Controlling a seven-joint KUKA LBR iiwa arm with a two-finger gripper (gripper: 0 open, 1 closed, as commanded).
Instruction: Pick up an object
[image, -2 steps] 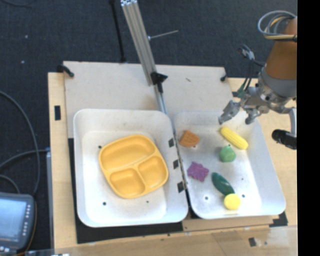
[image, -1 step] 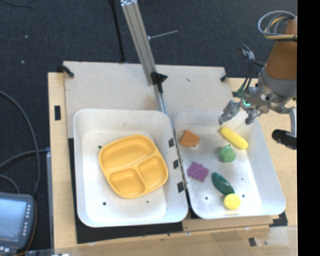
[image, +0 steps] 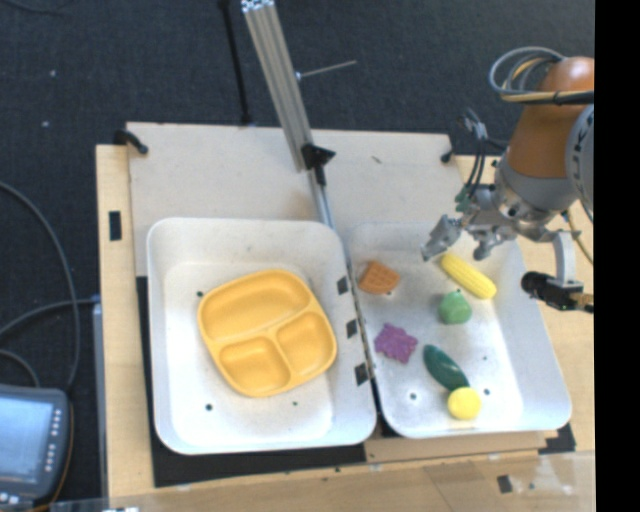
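Six small toys lie in the right bin (image: 530, 380), all below or to the left of the gripper (image: 462, 243), whose two fingers stand apart with nothing between them. Nearest is the yellow corn cob (image: 468, 275), a ribbed, oblong piece lying at a slant just under the fingertips; whether a finger touches it cannot be told. Below the cob sits a rounded green piece (image: 455, 308), close beside it. Left of the gripper and a little lower lies a flat orange waffle-like square (image: 378, 278), near the bin's left wall. Farther down are a knobbly purple piece (image: 395, 343), a smooth dark green elongated piece (image: 444, 366) and a yellow ball-like piece (image: 464, 403), the last two touching or nearly so. Bare white floor shows between the orange square and the cob, and along the bin's right side, well apart from the toys.

The grey arm (image: 545, 140) with its orange band comes in from the right, above the bin's upper right corner.

Far to the gripper's left, the left bin (image: 175, 250) holds a glossy yellow plate (image: 266, 331) with three compartments, set at a slant near the middle. Both bins are shallow, with rounded corners and speckled white floors, and their inner edges meet. They rest on a pale wooden bench (image: 220, 170). A ribbed metal post (image: 285, 85) rises from behind the bins' join. Dark carpet (image: 60, 80) surrounds the bench, with a cable (image: 49, 235) at left.
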